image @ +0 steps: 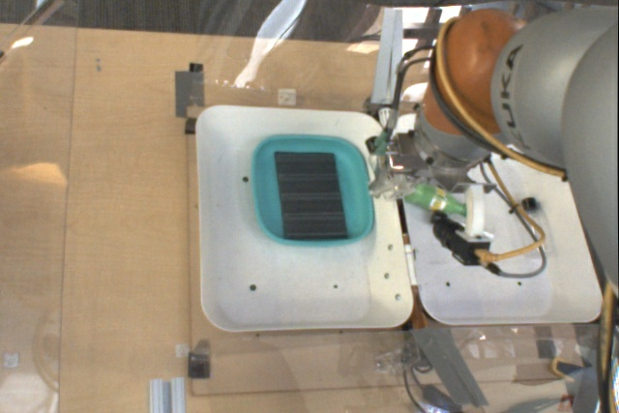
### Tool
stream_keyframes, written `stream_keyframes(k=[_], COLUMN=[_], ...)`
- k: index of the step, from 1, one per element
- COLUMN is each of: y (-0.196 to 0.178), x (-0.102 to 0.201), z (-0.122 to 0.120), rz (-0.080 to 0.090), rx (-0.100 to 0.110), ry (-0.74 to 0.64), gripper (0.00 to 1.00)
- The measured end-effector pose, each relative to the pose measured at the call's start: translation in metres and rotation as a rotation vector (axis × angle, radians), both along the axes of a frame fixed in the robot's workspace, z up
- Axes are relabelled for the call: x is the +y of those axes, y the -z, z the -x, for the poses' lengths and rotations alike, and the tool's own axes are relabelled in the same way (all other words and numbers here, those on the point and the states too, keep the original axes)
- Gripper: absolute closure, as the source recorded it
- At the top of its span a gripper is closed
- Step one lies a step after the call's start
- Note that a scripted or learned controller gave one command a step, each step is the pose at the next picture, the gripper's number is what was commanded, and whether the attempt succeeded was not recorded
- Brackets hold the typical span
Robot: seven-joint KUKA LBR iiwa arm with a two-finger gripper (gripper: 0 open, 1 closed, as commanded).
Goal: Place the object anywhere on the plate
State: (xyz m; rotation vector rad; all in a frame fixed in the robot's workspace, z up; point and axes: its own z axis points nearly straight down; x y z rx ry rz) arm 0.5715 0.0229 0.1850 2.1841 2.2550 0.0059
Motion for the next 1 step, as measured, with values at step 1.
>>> stream_keyframes(k=[1], y=[-0.0001], x=[-0.0005], z=[-0.0001], rz=[0.000], rx=[0.000], ry=[0.001], gripper=[0.00])
